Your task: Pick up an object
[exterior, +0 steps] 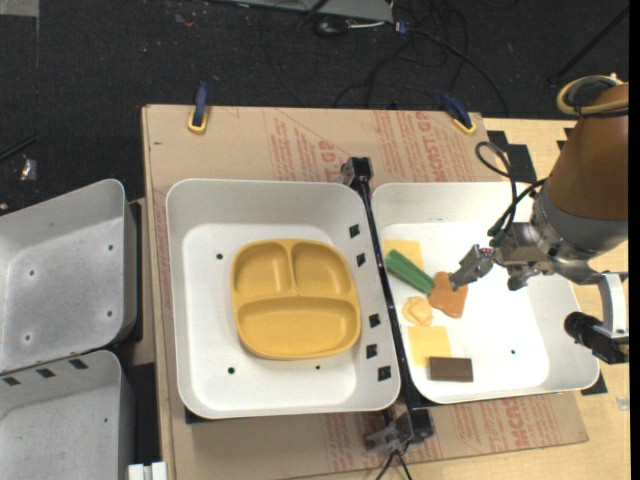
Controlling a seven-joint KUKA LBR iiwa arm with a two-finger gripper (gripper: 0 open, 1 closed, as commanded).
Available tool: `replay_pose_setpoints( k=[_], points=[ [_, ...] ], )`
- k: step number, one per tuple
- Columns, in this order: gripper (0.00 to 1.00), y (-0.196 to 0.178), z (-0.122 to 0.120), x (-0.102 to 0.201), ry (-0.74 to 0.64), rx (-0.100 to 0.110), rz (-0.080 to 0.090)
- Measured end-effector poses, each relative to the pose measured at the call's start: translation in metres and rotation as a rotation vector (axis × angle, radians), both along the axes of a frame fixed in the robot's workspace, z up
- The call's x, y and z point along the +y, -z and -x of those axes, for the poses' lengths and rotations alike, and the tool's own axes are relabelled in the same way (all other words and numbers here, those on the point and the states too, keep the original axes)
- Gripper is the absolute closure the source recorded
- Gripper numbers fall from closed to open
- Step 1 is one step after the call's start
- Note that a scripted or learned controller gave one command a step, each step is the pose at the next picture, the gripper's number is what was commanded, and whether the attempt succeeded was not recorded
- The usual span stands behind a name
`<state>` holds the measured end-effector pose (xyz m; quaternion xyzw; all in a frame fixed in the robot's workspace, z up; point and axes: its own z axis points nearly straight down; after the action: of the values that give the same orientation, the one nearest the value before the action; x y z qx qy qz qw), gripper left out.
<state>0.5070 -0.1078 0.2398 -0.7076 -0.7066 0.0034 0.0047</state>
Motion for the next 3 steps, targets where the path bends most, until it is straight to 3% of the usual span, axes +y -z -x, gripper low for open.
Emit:
replay_pose_setpoints(
  k=[1,3],
  points=[
    [0.0,-0.005,-0.002,0.0,-0.002,-0.011,0.001],
    [0.0,0.12,-0.004,0.007,0.0,-0.006,0.0]
  ],
)
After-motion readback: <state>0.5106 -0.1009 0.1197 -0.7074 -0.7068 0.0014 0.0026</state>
